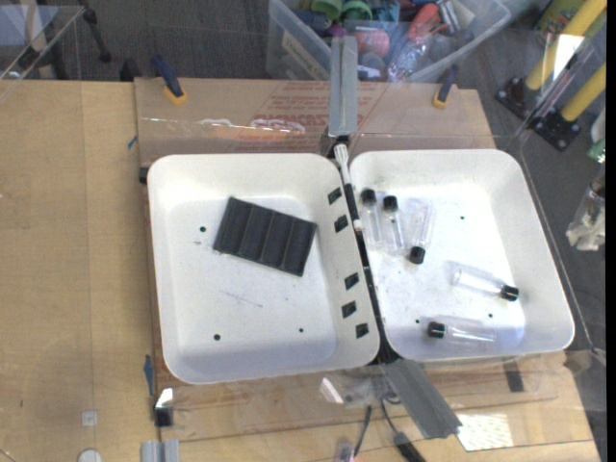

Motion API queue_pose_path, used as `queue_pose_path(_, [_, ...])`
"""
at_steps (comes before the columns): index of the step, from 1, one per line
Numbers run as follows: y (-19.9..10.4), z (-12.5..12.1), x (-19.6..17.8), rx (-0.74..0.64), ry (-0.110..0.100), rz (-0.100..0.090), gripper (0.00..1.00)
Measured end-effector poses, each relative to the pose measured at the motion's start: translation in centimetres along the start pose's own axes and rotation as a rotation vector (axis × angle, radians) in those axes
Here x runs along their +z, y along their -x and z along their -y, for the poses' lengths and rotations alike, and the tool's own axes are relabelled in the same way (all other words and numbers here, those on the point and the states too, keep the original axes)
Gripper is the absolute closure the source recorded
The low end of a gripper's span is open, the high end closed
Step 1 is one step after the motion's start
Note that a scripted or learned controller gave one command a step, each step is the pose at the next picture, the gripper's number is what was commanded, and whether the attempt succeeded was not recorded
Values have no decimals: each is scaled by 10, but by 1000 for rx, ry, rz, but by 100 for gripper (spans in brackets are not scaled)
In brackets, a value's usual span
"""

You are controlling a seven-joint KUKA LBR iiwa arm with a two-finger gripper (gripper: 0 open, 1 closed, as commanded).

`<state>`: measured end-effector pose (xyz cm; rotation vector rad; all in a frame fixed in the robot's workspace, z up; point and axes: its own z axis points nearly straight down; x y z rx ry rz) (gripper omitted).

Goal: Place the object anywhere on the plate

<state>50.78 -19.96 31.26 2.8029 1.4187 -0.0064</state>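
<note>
No reading of the claw's state can be taken; whether it is wide or narrow cannot be told.

Five clear vials with black caps are found in the right bin (500,176). Three of them (393,227) are grouped near the bin's left wall, lying close together. A fourth vial (481,284) is located toward the right side, tilted, with its cap pointing right. A fifth vial (462,332) is located near the front wall, with its cap pointing left. None of the vials is on the plate.

A dark ribbed plate (265,236) is laid flat in the left bin (183,345), slightly turned, well apart from the vials. The two bins are joined along a seam carrying black clips (350,280).

Both bins are carried by a wooden desk (67,258). A clear tub of coloured items (385,8) is placed behind the bins.
</note>
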Motion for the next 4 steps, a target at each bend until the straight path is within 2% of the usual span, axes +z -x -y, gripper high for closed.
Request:
queue_pose_path(1, [0, 0, 0, 0, 0, 0, 0])
queue_pose_path(2, [0, 0, -9, -1, 0, 1, 100])
queue_pose_path(3, [0, 0, -9, -1, 0, 1, 0])
queue_pose_path(4, [0, -1, -19, -2, 1, 2, 100])
